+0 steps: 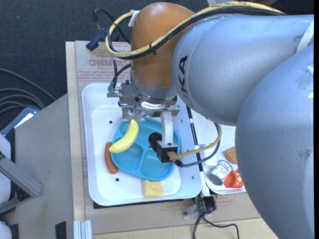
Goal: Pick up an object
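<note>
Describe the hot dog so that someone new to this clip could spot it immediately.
Look in the left white bin, which holds a blue plate. Just off the plate's left edge lies the hot dog, small, reddish-brown and sausage-shaped, below the yellow banana and left of the pale yellow cheese block.

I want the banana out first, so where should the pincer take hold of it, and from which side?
Grip the banana at its middle, from above, fingers across its narrow width. It lies tilted over the blue plate's rim, near the hot dog, so its sides look reachable.

The grey arm [239, 68] reaches in from the right, wrist pointing down.
</note>
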Controlling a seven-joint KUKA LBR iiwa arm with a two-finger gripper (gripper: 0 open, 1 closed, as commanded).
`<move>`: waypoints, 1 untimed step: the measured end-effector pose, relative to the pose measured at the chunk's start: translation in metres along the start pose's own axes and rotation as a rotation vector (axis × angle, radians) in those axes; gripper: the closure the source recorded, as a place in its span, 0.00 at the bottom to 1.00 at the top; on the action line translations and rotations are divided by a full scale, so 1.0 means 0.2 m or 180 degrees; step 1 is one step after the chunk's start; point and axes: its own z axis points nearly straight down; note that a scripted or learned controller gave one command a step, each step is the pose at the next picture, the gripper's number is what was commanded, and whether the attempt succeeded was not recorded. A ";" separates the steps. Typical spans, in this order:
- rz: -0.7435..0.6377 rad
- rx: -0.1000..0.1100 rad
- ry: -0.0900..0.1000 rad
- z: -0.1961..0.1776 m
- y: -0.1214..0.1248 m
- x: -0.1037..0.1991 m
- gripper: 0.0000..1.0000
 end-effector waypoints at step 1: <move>-0.0007 0.0016 0.0000 -0.06 -0.29 0.00 1.00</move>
